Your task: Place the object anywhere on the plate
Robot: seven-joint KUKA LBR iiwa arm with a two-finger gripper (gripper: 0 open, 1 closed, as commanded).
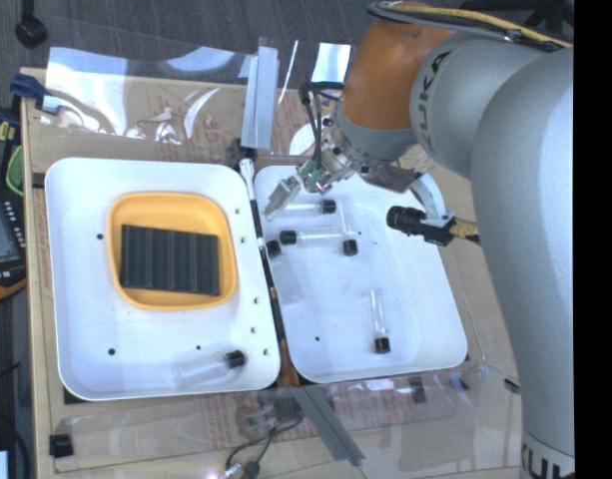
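The arm [505, 168] hides the right bin's [435, 327] far corner (fingers' [286, 196] state unclear); yellow plate [171, 213] left.

The arm [485, 118] hides the right bin's [425, 352] far corner; its fingers are too blurred to read

— Two bins side by side: left bin [66, 267], right bin [425, 307]. In the left one?
— Plate [171, 252] toward its back, dark ridged insert [171, 259] on it; one vial [208, 365] near the front edge.
— And in the right?
— Three vials [310, 238] [310, 207] [347, 239] clustered at back left, another vial [378, 319] apart toward the front. Gripper [286, 193] over the back-left corner, arm [465, 98] behind, to the right.
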